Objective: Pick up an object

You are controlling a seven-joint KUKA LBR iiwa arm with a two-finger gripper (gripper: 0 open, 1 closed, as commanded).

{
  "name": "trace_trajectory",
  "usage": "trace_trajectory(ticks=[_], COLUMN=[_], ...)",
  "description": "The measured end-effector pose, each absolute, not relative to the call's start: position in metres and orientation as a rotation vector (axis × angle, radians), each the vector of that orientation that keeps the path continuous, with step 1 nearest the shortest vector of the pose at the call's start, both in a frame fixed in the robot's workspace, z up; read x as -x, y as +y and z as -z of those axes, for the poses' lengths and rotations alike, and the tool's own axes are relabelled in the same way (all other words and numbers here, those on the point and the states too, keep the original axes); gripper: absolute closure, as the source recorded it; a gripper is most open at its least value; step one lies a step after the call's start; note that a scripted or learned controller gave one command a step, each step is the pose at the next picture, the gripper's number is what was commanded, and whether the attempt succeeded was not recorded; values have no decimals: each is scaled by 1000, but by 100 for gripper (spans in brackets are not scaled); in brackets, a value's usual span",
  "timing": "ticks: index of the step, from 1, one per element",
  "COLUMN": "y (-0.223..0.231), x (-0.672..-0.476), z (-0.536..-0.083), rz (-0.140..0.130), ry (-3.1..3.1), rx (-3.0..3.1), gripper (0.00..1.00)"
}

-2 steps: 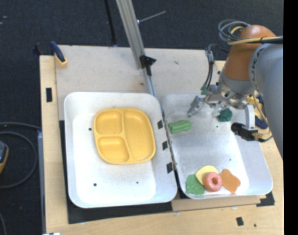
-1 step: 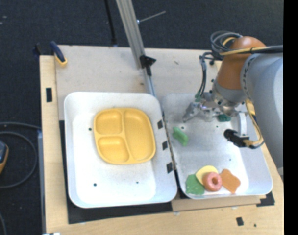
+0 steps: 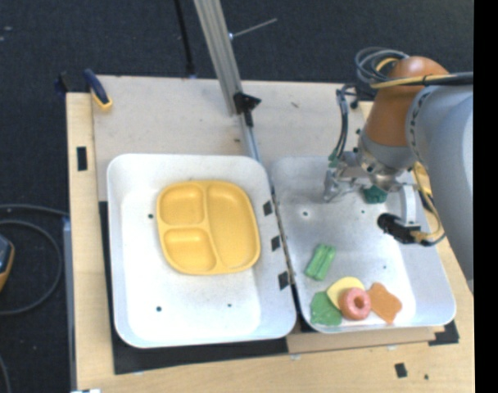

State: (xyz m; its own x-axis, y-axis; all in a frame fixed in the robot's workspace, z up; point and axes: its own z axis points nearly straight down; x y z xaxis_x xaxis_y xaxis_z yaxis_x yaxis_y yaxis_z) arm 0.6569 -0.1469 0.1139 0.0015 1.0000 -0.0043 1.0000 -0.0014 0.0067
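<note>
In the right bin [image 3: 421, 281], a light green block [image 3: 320, 261] lies near the middle. A cluster sits at the front edge: a dark green piece [image 3: 323, 310], a yellow piece [image 3: 344, 287], a pink ring [image 3: 355, 304] and an orange piece [image 3: 387, 303]. My gripper [image 3: 341, 187] hangs over the back part of this bin, beyond the green block and apart from every object. I see nothing held in it.
The left bin [image 3: 134, 301] holds a yellow divided plate [image 3: 208, 226]. A metal pole [image 3: 220, 43] rises from the back of the bench between the bins. Cables and a black connector [image 3: 396, 228] hang beside the wrist.
</note>
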Motion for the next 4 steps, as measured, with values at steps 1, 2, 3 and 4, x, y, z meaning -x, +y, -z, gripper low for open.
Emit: trace_trajectory(ticks=[1,2,3,4], y=[-149,-149,-150,-105], x=[-660,-656,-657,-647], z=[-180,-244,-252,-259], rz=[-7,-6,-3,-3], ry=[2217,2219,2223,2228], rx=[-2215,-2215,-2216,-2214], gripper=[100,100,100,100])
